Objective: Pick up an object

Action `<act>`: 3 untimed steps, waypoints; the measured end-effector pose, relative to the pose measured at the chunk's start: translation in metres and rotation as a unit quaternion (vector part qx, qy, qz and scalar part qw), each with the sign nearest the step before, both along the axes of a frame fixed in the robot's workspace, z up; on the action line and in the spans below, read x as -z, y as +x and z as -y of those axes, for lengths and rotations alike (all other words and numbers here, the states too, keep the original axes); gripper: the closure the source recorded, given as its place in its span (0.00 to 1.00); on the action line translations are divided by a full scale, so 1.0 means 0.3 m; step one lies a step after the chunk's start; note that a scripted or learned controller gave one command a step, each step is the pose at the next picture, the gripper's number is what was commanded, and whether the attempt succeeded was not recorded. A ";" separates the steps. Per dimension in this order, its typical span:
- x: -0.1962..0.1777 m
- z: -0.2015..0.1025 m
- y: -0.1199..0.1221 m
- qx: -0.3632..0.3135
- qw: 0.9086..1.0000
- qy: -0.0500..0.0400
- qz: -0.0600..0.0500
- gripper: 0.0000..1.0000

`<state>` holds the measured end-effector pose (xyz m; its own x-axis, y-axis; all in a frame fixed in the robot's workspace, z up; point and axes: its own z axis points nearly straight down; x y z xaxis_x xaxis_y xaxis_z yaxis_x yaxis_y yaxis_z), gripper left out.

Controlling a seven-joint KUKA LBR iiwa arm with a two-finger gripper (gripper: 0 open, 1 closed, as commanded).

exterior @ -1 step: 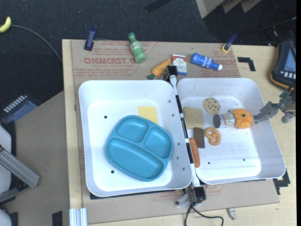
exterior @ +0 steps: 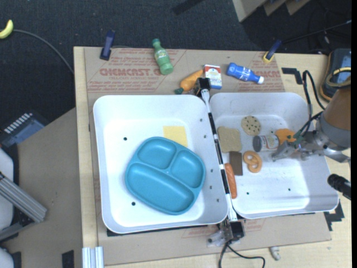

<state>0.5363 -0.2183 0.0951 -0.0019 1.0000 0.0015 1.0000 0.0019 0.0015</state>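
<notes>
The task is not finished yet, as far as this view shows: no object is lifted, all of them lie on the floor of a bin or on the bench. The arm comes in over the right edge of the right bin (exterior: 301, 205), and its gripper (exterior: 281, 151) is low inside this bin, near the right side, with thin dark fingers pointing toward the left. I cannot tell if the fingers are open or closed, because they are small and partly mixed with the things behind them, and I see nothing clearly between them. Just beside the gripper tip lie a small orange piece (exterior: 284, 134) and a grey can (exterior: 262, 143), which seem to me the most probable targets. A little more to the left there is a pretzel (exterior: 252, 162), and toward the back edge a round cookie (exterior: 251, 125). Along the left wall of the same bin lie a tan flat piece (exterior: 228, 139), a brown block (exterior: 236, 163) and a sausage (exterior: 231, 181). The left bin (exterior: 106, 149) carries a blue divided plate (exterior: 164, 175) in its middle and a yellow slice (exterior: 175, 134) behind it. So I judge that the approach is done or nearly done, while the closing on one object and the lifting remain.
</notes>
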 end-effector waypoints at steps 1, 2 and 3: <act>0.034 -0.118 0.237 0.000 1.000 0.000 0.000 0.00; -0.052 -0.328 0.375 -0.001 1.000 0.000 -0.004 0.00; 0.026 -0.401 0.373 0.001 1.000 -0.004 -0.008 0.00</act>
